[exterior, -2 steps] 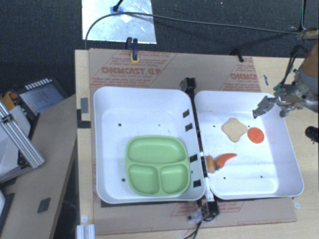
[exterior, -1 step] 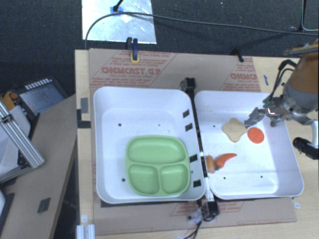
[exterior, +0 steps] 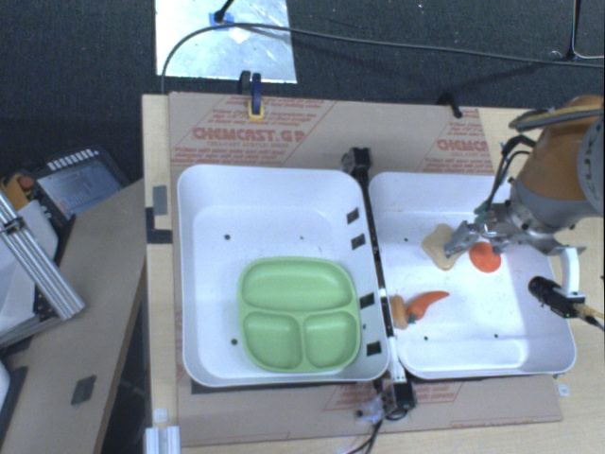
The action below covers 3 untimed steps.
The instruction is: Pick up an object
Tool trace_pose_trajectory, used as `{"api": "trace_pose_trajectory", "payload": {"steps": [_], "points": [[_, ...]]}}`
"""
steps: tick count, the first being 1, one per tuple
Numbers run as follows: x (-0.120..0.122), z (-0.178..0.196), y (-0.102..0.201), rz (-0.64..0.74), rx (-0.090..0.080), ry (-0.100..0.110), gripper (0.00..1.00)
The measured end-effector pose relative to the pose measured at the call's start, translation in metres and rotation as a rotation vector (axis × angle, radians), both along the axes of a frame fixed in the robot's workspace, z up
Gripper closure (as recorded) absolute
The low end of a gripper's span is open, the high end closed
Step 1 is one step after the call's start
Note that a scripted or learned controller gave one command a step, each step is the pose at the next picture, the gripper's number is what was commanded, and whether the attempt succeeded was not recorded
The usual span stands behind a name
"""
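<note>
Right bin [exterior: 454,362]: tan piece [exterior: 437,245], red-orange round object [exterior: 486,258], orange carrot-shaped item [exterior: 423,303]. Gripper [exterior: 470,240] sits between tan piece and round object; finger opening and any hold cannot be told. Left bin [exterior: 222,192]: green divided plate [exterior: 298,312].

We see a fat grey arm [exterior: 560,197] with an orange band [exterior: 567,155], thin black cables, and a metal hand [exterior: 470,241].

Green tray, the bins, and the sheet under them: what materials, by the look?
Green tray: likely moulded plastic; uniform pale green, rounded compartments, soft matte sheen.
Bins: probably thin formed plastic; plain white, smooth, rounded corners, faint gloss.
Sheet: looks like cardboard; tan, flat, red printed lettering.
</note>
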State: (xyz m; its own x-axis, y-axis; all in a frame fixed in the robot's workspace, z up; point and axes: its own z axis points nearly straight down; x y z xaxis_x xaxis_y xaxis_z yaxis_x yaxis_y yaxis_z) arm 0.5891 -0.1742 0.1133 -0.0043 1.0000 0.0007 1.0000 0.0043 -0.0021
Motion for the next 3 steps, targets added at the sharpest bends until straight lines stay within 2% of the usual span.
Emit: {"api": "trace_pose_trajectory", "payload": {"steps": [1,2,3], "points": [[0.002,-0.026,0.000,-0.003,-0.001,-0.006,0.00],[0.005,-0.013,0.001,-0.001,0.000,-0.015,1.00],[0.005,0.031,0.000,-0.001,-0.002,-0.008,1.00]]}}
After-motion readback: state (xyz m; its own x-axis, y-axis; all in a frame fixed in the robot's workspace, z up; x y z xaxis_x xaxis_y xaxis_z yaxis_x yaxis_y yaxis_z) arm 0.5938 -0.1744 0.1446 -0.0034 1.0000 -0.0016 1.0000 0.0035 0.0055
